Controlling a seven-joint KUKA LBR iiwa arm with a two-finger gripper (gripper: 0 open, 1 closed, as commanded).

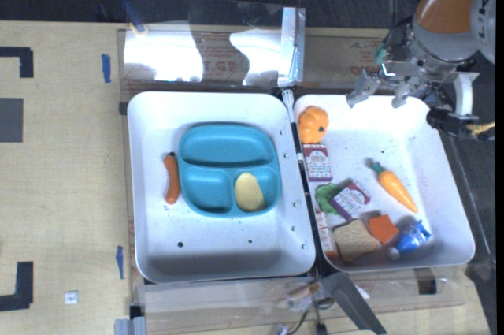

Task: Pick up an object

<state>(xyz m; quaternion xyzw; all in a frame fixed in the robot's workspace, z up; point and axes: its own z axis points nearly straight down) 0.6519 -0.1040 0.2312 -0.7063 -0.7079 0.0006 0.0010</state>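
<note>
Claw (383,93) hovers at right bin's (457,191) far rim, apparently splayed, holding nothing. Carrot (394,187) lies below it mid-bin, long axis diagonal, tip toward near-right corner.

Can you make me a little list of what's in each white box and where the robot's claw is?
left bin: blue divided plate with a yellow egg-shaped thing in its lower right section; orange sausage-shaped toy lying beside the plate
right bin: small orange pumpkin, toy carrot, red-and-white packet, bread slice, blue thing and more toys
claw: above the right bin's far edge, open, holding nothing
arm: comes in from the right
</note>
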